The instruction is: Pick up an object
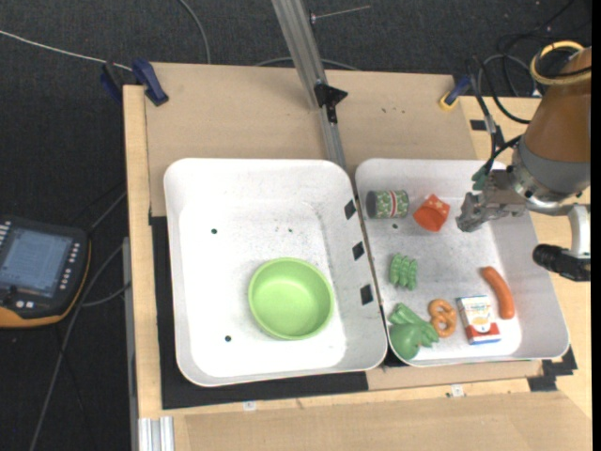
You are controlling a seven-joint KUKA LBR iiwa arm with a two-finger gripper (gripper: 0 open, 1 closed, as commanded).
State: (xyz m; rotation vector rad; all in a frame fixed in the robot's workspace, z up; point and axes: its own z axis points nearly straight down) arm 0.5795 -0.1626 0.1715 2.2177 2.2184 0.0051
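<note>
The grey two-finger gripper (472, 214) hung over the right shallow white plastic bin (549, 332), near its far right side; whether it was open or closed could not be told. Just beside it, toward the bin's far edge, lay an orange-red plastic block (431, 212), and next to that a green cylindrical can (387, 203) on its side. A small green ridged toy (404, 271) sat near the bin's left wall. Along the near edge lay a green leafy toy (411, 328), a brown pretzel (441, 316) and a small white and red carton (479, 319), with an orange sausage-shaped toy (499, 291) by the right edge. The left white bin (188, 195) held a round lime-green plastic bowl (290, 298) near its near right corner.
</note>
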